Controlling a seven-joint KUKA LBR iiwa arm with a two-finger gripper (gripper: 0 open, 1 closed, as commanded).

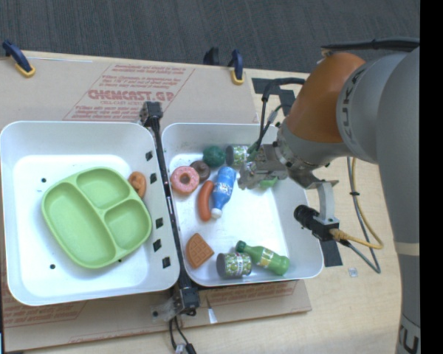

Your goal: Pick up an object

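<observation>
One grey gripper [252, 174] hangs low in the right white bin [299, 268]. Blue plastic bottle [223, 190] lies just left of it, long way up-down. Jaws: can't tell if wide or narrow.

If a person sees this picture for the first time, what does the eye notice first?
First the big grey arm with its orange band, reaching in from the right over the right bin. Next the green divided plate lying in the left bin, then the blue bottle among small toy foods.
</observation>
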